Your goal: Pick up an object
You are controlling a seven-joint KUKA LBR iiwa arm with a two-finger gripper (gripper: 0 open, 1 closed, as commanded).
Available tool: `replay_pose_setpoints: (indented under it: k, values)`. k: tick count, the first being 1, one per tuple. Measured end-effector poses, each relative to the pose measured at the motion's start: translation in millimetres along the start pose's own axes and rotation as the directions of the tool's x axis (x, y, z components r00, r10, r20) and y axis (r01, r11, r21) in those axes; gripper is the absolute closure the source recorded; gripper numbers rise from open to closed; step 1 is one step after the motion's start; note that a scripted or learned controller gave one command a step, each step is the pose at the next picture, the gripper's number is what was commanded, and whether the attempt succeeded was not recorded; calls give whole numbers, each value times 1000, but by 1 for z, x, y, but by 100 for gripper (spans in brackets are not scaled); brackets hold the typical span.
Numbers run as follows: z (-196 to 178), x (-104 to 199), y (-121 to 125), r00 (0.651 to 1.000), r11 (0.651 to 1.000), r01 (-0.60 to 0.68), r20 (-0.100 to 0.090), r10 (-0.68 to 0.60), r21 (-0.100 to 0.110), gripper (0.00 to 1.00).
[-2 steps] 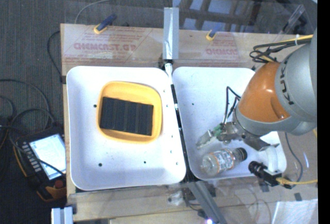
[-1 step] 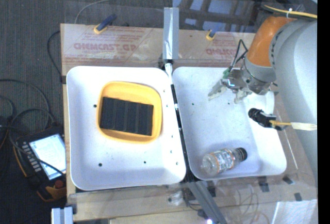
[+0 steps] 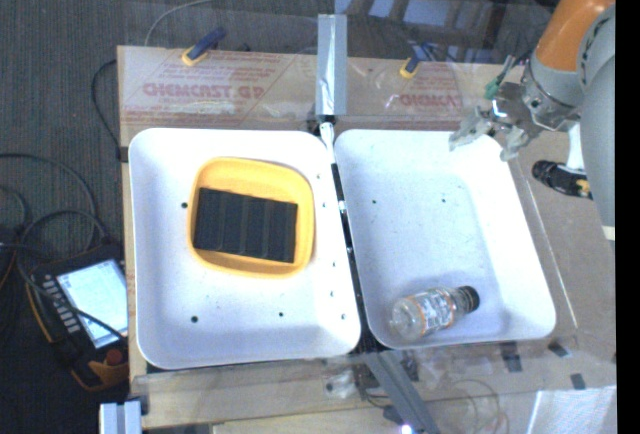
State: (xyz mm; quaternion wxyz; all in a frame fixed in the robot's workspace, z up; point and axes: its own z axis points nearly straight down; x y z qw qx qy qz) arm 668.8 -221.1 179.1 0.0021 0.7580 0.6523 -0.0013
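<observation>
Bottle [image 3: 434, 311]: clear plastic, crumpled-looking, dark cap, lying on its side in the lower part of the right bin [image 3: 400, 212], near its bottom wall, lower centre-right of my frame. Cap end points toward the right.
Claw [image 3: 487, 134]: I see it at the upper right of the frame, over the top right corner of the right bin, well apart from the bottle. Its pale metal fingers [image 3: 468, 133] stand spread, released, with nothing between them.
Arm [image 3: 580, 12]: grey body with an orange band, coming in from the right edge; it covers part of the surface beside the right bin.
Left bin [image 3: 160, 252]: shallow, white, smooth, rounded corners, a few small dark holes in the floor.
Yellow tray [image 3: 252, 174]: rounded rectangular dish in the left bin, upper middle, glossy rim.
Dark pad [image 3: 246, 225]: flat, black, ribbed rectangle lying inside the yellow tray, covering most of its floor.
Surface [image 3: 230, 87]: brown board with faint red lettering under a clear sheet, two yellow-handled clamps at its top edge.
Around: grey carpet floor, cables and a small tablet-like device [image 3: 85, 297] at the lower left, chair base at the top right.
In the way: I see nothing lying on or against the bottle.
</observation>
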Motion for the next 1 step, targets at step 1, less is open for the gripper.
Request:
replay_pose_setpoints:
  k: [1]
  values:
    - [-59,-7,-68,997,997,-76,-1,76,3,0]
